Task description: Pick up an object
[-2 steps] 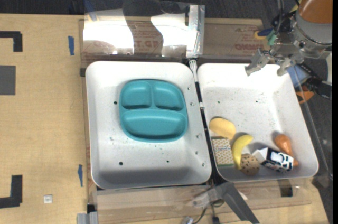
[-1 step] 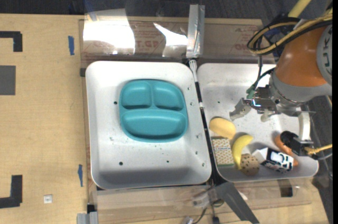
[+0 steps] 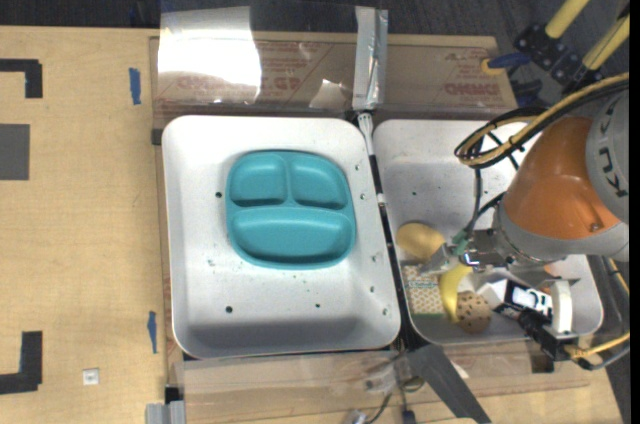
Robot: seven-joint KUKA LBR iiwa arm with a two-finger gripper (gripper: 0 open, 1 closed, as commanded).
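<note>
Two shallow white bins side by side on the light wooden tabletop point(image 3: 70, 242). Left white bin point(image 3: 190, 292) holds a teal plastic divided plate point(image 3: 290, 208), three compartments, lying flat near the middle. Right white bin point(image 3: 420, 162) holds a cluster of small items in its near half: a tan rounded potato-like piece point(image 3: 420, 237), a yellow banana-shaped toy point(image 3: 452, 288) just below it, a brown speckled cookie-like piece point(image 3: 473, 313) touching the yellow one, and a flat pale printed card point(image 3: 424, 292) under them. Grey arm with orange band point(image 3: 560, 182) comes in from the right, over the right bin. Hand point(image 3: 462, 250) sits low above the cluster, just beside the tan piece and the yellow toy. Cannot tell the hand's state, too dark and cluttered there; nothing visibly gripped. Black cables point(image 3: 500, 137) loop over the far part of the right bin. Clear plastic sheet point(image 3: 210, 62) and cardboard point(image 3: 440, 72) stand behind the bins.
</note>
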